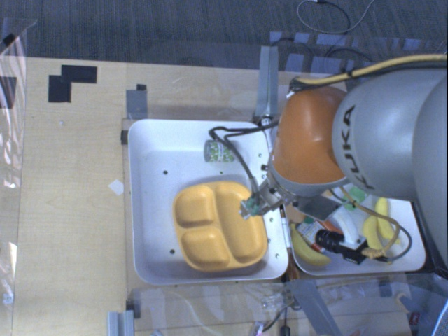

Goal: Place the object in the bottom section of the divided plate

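Pincer [256, 205] (open/shut: can't tell) hovers over divided plate [234, 238] right rim; bottom section [204, 249] lies down-left of it.

Inventory, by kind:
- Desk [70, 222]: one.
- White bins: two, side by side, a left bin [150, 208] and a right bin [414, 255].
- Yellow divided plate [217, 229]: one, with three sections.
- Small green-and-white packet [219, 151]: one.
- Yellow banana-shaped pieces: two, the front piece [310, 252] and the back piece [382, 219].
- White item [343, 222], partly hidden: one.
- Black marks on the desk: two, an L-shaped mark [70, 82] and an edge mark [7, 89].
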`<state>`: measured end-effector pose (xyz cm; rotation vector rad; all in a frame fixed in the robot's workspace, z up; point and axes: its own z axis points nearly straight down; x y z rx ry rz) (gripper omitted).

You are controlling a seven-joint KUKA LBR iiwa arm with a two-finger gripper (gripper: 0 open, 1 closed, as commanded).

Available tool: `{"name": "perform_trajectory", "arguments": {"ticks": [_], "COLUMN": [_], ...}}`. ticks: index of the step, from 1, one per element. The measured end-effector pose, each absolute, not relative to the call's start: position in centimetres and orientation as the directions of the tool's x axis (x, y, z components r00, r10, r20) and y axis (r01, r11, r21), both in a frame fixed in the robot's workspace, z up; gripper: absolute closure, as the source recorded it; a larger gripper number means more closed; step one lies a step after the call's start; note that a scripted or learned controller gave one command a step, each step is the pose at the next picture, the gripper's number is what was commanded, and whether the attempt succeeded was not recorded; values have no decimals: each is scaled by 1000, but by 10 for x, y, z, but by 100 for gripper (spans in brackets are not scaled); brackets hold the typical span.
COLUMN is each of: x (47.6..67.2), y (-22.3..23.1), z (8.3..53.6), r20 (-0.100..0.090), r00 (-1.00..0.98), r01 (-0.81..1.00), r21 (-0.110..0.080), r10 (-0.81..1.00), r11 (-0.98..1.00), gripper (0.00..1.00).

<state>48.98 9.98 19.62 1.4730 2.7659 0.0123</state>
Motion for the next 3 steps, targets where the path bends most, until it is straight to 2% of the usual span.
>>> {"name": "perform_trajectory", "arguments": {"ticks": [1, 2, 3], "x": [490, 492, 492], "y": [100, 100, 100], "z": [196, 207, 207], "r20": [-3, -5, -5], "r00": [-558, -559, -559], "r01": [830, 829, 829], "r21": [10, 16, 15], "r10": [830, 829, 829], "r11": [558, 559, 559], "gripper": [0, 100, 0]}}
